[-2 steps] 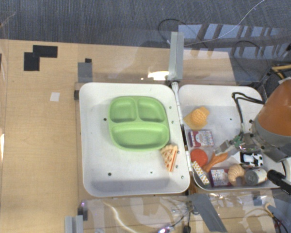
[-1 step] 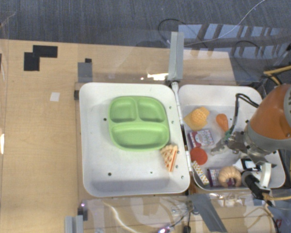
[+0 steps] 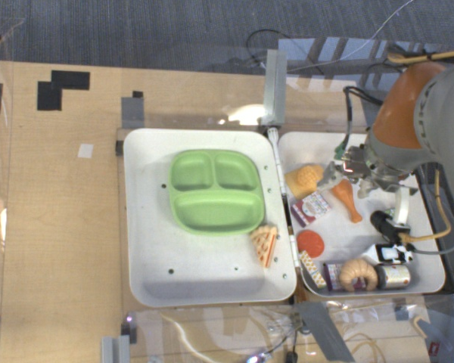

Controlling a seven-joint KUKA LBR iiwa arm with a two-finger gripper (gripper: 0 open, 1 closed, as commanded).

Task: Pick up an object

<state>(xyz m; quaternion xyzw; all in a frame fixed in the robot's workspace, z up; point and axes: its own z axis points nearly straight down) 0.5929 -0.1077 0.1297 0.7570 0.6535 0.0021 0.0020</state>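
The orange, carrot-shaped piece (image 3: 347,200) lies in the right bin (image 3: 348,237), in its upper middle, slanting from upper left to lower right. The claw (image 3: 357,171) hangs just above it in the frame, close to its upper end. Whether the two touch cannot be told, nor whether the claw is released or clenched; nothing is seen gripped in it.

To the left of the orange piece sits a yellow lump (image 3: 305,178), and below that a small pink and white packet (image 3: 312,207), both near the bin's left wall. Further down lies a flat red disc (image 3: 311,242). Along the bin's lower edge lie a wrapped bar (image 3: 318,269), a tan bun (image 3: 359,274) just right of it, and a small tin (image 3: 393,276) on its side touching the bun.

The grey arm (image 3: 431,119) with its orange band comes in from the upper right of the frame.

The left bin (image 3: 147,203) holds a green divided plate (image 3: 214,191) at its middle. A waffle-patterned wedge (image 3: 264,243) lies just beside the plate's lower right corner.

Both bins stand on the pale wooden desk (image 3: 53,203), which carries black tape marks (image 3: 60,88) at the upper left of the frame.
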